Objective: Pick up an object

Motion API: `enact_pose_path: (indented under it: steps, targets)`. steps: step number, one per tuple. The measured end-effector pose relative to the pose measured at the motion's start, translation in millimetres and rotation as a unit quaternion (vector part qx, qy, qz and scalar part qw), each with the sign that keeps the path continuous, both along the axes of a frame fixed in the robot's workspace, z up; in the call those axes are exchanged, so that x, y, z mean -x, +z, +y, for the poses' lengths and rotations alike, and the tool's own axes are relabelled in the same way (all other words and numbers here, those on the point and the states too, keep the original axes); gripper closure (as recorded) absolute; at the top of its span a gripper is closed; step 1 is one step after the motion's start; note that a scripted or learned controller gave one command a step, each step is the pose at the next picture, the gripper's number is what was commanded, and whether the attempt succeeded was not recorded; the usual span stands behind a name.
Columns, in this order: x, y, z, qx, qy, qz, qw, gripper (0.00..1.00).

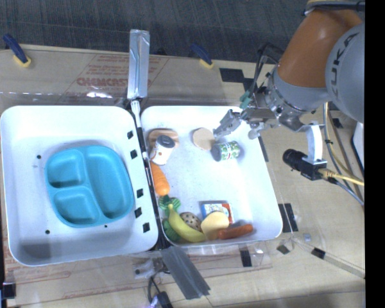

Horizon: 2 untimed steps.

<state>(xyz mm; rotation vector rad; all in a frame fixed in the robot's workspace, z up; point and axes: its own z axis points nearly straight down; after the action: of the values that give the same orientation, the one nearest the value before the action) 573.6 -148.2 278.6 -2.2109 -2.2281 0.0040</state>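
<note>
My gripper [240, 128] hangs over the far right part of the right bin [263, 172], open, with nothing between its fingers [226, 124]. Just in front of the left finger lies a green can [228, 151] on its side, apart from the finger. A tan round slice [201, 138] lies left of the can. Further left stand a small white-capped bottle [162, 148] and a brown piece [162, 135]. A carrot [159, 179] lies along the bin's left wall. At the near edge crowd a banana [183, 227], a yellow fruit [213, 222], a sausage [235, 231] and a small box [215, 208].
The left bin [19, 140] holds a blue divided plate [90, 185]. A grey metal bar [138, 63] rises from the divider between the bins. Green leafy food [167, 205] and a speckled cookie [190, 220] sit by the banana. A black cable fitting [301, 162] sticks out right of the bin.
</note>
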Motion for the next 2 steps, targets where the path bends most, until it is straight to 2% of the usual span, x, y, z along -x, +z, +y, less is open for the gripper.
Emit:
enact_pose_path:
  steps: [1,2]
  targets:
    - [-48,-159,-21,0.0018,0.03,-0.007,0.9995,0.0]
    - [-55,-186,-53,0.0002,0.065,-0.002,0.9979,0.0]
